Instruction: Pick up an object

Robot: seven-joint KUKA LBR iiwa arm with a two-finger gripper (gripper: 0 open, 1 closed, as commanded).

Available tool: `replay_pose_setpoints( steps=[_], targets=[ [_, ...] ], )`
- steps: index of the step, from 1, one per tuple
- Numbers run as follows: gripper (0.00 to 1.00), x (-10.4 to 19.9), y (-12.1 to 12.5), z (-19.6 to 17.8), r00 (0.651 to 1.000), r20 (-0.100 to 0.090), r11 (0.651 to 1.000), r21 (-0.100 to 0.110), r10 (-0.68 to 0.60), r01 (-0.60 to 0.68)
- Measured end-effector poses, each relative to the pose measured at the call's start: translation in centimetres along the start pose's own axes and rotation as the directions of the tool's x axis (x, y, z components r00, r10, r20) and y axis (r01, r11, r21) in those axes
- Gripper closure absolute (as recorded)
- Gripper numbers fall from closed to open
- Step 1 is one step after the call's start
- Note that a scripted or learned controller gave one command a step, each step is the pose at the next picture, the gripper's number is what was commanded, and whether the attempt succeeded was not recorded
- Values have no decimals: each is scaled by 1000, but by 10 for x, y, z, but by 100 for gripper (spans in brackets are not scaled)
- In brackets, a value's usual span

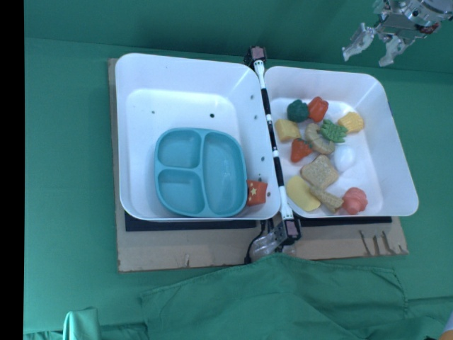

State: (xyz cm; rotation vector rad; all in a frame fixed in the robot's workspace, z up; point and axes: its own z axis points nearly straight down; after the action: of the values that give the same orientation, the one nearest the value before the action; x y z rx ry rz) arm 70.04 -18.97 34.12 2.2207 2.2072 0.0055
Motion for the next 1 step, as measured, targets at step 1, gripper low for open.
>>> replay_pose_setpoints(
  steps=[1],
  targets=[
    [0, 2, 0, 2, 1000, -1, 1000, 4, -3, 3]
  ],
)
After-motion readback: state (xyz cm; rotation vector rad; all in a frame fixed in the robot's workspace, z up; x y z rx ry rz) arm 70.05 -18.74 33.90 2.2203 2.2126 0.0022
